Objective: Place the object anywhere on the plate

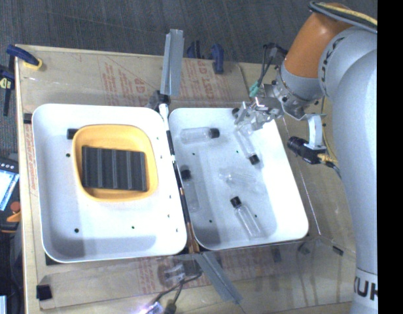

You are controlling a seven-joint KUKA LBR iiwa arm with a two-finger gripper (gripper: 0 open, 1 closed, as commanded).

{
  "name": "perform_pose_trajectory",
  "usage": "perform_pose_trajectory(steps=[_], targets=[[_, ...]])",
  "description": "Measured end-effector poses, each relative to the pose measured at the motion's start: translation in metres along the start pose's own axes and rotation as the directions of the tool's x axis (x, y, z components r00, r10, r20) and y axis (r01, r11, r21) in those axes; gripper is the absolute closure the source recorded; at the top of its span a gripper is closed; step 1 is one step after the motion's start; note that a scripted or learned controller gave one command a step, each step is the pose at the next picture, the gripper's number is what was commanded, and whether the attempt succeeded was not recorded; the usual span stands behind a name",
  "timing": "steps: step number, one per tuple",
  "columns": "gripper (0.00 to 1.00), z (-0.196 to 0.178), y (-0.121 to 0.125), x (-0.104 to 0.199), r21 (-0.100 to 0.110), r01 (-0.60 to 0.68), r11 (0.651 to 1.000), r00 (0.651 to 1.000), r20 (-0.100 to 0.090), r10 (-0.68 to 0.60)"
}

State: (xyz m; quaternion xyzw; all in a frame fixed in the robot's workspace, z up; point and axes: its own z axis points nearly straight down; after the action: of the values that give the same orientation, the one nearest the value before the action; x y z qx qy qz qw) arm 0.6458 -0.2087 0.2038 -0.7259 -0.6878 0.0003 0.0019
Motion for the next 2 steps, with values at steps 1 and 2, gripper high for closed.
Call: perform_pose_trajectory(steps=[1,2], targets=[[1.0,-0.004,-0.022,0.069,0.001,0.14,0.99,0.99,0.002,-0.14],[1.0,0.008,-0.014,0.148,0.004,0.239,0.971,0.971,0.004,-0.239]])
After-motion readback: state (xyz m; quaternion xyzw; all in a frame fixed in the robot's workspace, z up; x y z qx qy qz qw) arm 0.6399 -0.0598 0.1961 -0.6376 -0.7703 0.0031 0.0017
